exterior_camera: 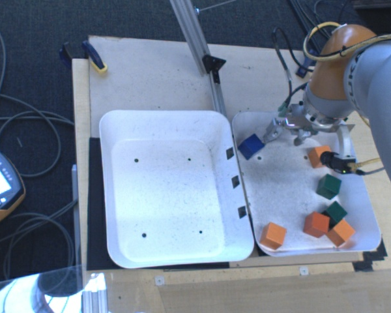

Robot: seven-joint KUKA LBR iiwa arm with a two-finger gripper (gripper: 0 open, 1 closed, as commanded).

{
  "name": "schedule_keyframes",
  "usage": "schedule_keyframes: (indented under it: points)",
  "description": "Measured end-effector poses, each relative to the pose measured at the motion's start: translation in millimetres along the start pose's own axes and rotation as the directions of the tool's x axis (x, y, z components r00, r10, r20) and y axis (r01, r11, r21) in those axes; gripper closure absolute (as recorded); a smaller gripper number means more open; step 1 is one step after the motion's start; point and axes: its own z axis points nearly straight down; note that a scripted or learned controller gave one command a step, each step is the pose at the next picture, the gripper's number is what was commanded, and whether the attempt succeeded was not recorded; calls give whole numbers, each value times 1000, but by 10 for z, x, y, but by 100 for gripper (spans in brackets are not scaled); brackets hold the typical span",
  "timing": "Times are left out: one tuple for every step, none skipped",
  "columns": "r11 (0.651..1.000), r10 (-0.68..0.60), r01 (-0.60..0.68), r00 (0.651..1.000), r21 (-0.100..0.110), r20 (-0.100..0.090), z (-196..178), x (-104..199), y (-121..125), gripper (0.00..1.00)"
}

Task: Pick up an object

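Two white bins sit side by side on the tabletop. The left bin shows bare floor with a few dark specks. The right bin holds seven blocks: a blue block at its upper left corner, close to the rim shared with the left bin; an orange block toward the upper right; a green block below it; and along the lower edge a second orange block, a red block, a darker green block and a third orange block, the last three bunched together and touching.

The arm enters from the right, its orange band above the wrist. The pincer hangs over the upper part of the right bin, just right of and slightly above the blue block; whether it touches the block, and whether it is apart or together, cannot be told. No block is seen between its tips.

A metal rail slants down from the top to the gap between the bins. A blue-and-yellow clamp lies at the tabletop's upper left corner. Cables trail on the dark floor at left.
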Motion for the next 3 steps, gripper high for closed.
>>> schedule_keyframes:
  points:
    - [1000,13,-13,1000,-2,5,-14,136,-725,0]
    - [1000,9,-9,1000,-3,14,-7,274,-321,0]
    - [1000,6,-6,1000,3,-6,-1366,456,-1418,0]
